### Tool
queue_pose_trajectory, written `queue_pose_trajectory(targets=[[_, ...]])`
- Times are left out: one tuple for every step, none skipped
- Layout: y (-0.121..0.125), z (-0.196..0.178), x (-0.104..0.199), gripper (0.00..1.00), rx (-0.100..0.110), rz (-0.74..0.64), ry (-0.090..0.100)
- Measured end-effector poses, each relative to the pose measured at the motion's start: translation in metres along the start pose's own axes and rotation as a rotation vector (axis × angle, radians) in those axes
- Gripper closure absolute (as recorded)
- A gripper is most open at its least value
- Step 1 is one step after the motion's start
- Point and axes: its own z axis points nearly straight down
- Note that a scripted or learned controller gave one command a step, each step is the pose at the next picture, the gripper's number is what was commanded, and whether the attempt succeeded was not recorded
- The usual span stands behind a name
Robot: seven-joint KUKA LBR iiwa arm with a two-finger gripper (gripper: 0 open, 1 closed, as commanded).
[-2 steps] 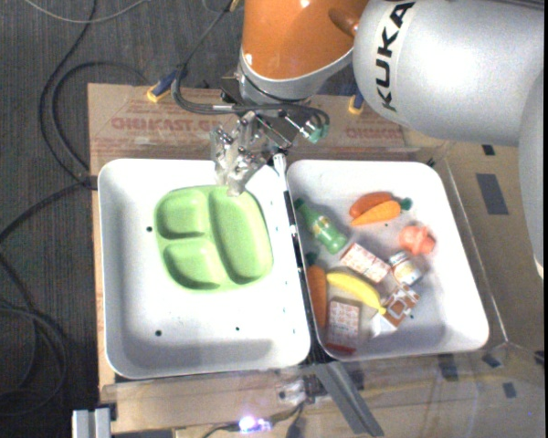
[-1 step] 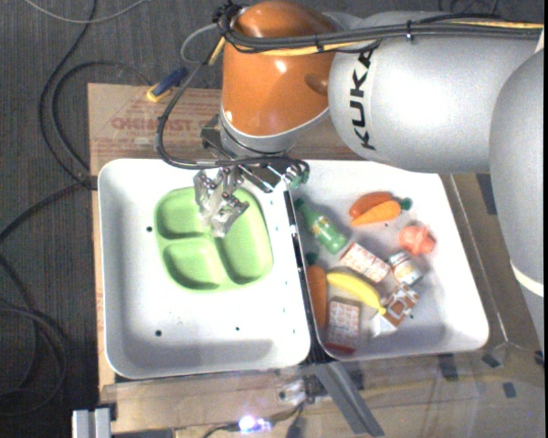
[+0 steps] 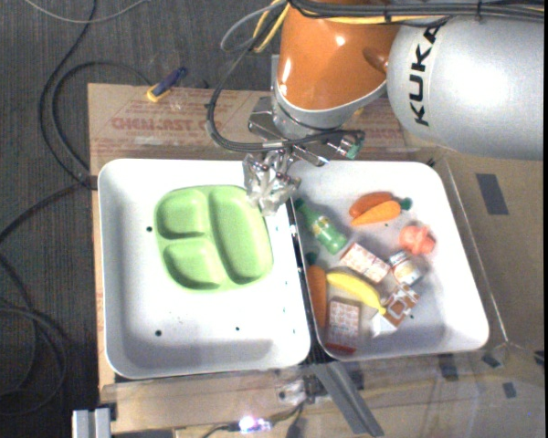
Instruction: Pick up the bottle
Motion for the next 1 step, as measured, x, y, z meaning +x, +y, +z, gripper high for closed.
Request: queue_pose_trajectory(targets=[[-0.0583, -0.0707, 0.0196, 1.00, -0.002, -0.633, -0.007]])
